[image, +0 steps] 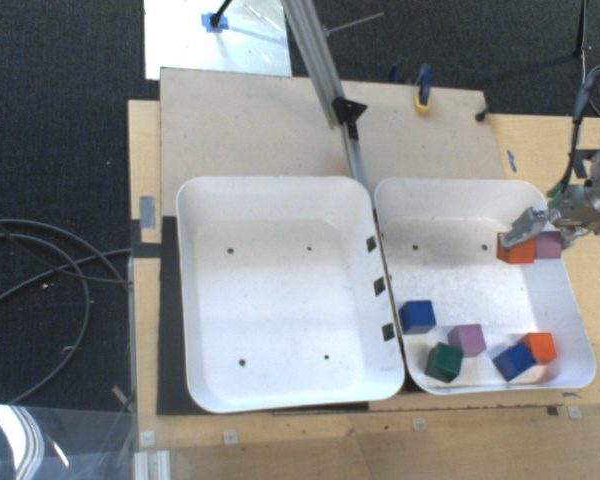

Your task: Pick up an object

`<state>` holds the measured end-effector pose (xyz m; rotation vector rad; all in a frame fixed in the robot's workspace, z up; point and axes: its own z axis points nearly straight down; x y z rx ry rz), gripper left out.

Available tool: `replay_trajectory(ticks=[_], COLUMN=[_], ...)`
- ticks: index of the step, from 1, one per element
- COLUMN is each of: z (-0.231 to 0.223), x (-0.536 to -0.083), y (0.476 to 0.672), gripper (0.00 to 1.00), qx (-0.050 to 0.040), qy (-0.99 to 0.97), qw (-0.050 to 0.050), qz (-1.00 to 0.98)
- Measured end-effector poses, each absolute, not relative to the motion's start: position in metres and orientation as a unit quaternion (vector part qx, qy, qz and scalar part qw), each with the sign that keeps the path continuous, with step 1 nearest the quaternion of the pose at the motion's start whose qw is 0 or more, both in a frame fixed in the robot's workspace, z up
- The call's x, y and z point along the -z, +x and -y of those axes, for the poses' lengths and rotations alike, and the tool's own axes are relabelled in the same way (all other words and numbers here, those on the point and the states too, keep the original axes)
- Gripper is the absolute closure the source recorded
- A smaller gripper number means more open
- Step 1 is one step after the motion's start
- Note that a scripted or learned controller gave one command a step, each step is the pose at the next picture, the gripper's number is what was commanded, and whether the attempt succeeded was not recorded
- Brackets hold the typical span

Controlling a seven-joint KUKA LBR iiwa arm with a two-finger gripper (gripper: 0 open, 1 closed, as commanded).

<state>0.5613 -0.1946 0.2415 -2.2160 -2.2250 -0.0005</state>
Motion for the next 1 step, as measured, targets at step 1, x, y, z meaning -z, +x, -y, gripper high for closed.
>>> replay_trajectory(ticks=[1], z=[0.1475], x=[-0.1080], y=[0.5233], gripper=[0.00], qx=[0.0007], qy=[-0.706], qw=[-0.001], qz=[0.708])
